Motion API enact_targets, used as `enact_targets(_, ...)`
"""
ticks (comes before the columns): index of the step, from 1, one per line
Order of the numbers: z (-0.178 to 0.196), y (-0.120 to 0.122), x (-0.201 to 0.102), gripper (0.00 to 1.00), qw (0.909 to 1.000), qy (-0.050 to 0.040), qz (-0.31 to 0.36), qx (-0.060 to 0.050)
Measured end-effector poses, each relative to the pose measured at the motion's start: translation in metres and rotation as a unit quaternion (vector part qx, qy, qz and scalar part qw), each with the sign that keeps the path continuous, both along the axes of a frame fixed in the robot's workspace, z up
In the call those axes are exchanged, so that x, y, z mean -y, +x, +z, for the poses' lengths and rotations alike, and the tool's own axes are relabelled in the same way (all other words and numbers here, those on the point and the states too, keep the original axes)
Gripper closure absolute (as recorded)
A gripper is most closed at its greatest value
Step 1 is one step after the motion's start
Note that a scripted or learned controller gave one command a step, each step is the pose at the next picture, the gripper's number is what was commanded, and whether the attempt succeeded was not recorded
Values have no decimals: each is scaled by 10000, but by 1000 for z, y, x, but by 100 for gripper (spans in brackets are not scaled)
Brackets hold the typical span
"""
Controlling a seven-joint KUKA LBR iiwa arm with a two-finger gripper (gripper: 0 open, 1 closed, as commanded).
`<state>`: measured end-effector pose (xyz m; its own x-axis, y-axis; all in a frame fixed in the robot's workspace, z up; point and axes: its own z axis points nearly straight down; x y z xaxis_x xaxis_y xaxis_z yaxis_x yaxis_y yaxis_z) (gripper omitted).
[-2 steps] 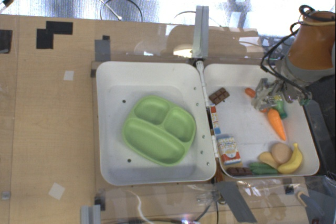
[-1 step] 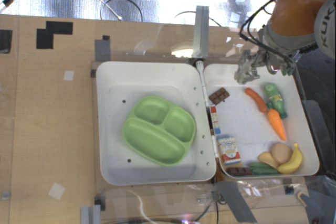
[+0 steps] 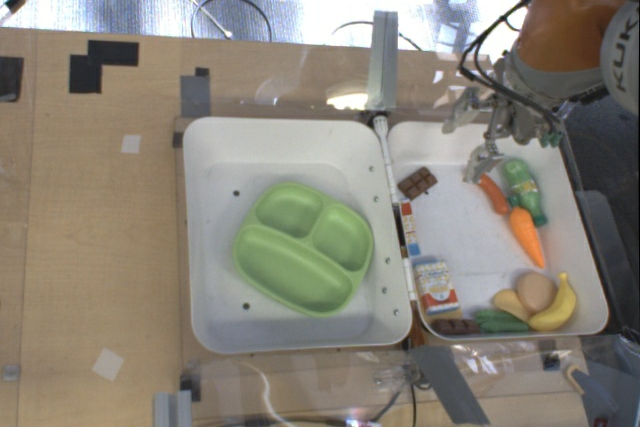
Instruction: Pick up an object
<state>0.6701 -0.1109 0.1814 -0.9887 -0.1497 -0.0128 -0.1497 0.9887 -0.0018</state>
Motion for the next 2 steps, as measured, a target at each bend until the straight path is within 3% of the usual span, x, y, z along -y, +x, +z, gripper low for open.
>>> enact_targets(1,-86,-57,46,0,9965,-10,834,-11)
enact_targets(2,-92,-75,63,0,9979,-11,648,0)
